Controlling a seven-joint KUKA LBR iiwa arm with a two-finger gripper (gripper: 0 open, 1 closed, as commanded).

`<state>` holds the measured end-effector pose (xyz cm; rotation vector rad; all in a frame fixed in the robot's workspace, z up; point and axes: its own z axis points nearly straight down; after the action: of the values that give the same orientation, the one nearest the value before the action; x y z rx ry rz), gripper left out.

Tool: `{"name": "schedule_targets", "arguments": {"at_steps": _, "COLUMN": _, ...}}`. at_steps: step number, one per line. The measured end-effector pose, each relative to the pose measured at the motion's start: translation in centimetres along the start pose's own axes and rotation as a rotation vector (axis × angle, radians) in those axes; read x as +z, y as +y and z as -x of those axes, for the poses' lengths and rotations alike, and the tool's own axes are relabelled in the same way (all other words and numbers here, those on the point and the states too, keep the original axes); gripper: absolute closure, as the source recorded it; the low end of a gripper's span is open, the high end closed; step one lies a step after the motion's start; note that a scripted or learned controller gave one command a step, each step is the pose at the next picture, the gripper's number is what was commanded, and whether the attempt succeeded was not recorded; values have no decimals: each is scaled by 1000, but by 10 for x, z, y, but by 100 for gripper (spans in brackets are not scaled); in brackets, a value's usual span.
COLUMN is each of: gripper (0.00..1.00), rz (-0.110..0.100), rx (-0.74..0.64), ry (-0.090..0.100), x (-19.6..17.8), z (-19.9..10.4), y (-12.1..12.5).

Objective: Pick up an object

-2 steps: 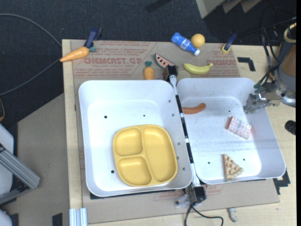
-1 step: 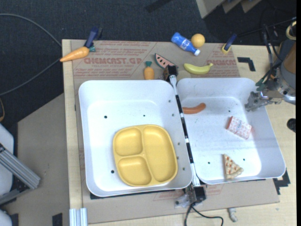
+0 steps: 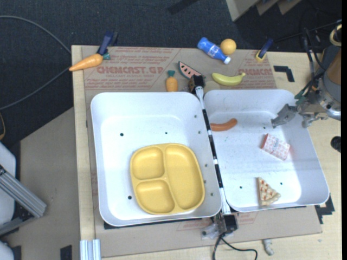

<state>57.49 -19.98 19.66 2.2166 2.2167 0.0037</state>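
Observation:
The right bin (image 3: 303,191) holds three objects. An orange-red sausage (image 3: 223,125) lies near its far left corner. A pink and white packet (image 3: 275,147) sits right of the middle, and a pizza slice (image 3: 266,192) lies near the front rim. My gripper (image 3: 295,117) hangs over the bin's far right part, up and to the right of the packet. It is open with nothing between its fingers (image 3: 281,116). A yellow divided plate (image 3: 167,177) lies in the left bin (image 3: 108,118).
Behind the bins on the bench lie a carrot (image 3: 85,63), a watermelon slice (image 3: 187,69), a small orange toy (image 3: 172,83), a banana (image 3: 227,78), a blue bottle (image 3: 213,50) and an orange ball (image 3: 228,46). Cables run at the far right.

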Motion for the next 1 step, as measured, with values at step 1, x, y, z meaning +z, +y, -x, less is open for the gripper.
{"name": "schedule_targets", "arguments": {"at_steps": 1, "gripper": 0, "rz": -4, "rx": -1, "ry": 3, "x": -6, "z": -32, "y": 36}}
